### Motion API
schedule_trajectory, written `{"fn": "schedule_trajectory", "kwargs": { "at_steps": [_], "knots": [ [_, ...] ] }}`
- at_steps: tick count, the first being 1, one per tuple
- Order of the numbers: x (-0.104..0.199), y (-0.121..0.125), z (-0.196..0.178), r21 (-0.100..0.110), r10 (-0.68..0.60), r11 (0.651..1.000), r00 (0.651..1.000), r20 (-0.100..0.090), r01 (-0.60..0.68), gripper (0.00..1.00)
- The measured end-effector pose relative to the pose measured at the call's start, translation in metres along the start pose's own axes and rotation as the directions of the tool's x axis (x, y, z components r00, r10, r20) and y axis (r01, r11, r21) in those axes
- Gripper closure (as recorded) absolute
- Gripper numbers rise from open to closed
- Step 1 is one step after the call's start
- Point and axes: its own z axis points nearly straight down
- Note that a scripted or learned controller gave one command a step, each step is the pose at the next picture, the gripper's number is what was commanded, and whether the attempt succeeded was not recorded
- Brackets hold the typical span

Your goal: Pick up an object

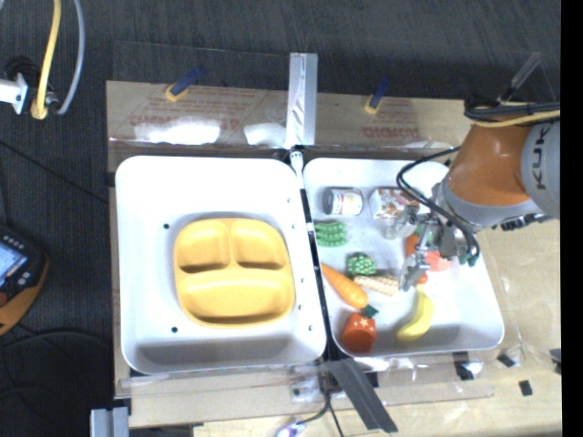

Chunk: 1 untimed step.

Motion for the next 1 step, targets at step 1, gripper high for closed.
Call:
{"fn": "schedule_trajectory", "kwargs": {
  "at_steps": [1],
  "knots": [
    [-0.0018,0.0001,-0.0113,0.003,-0.001,1.0,1.0,0.005,0.001,1.0]
  ]
}}
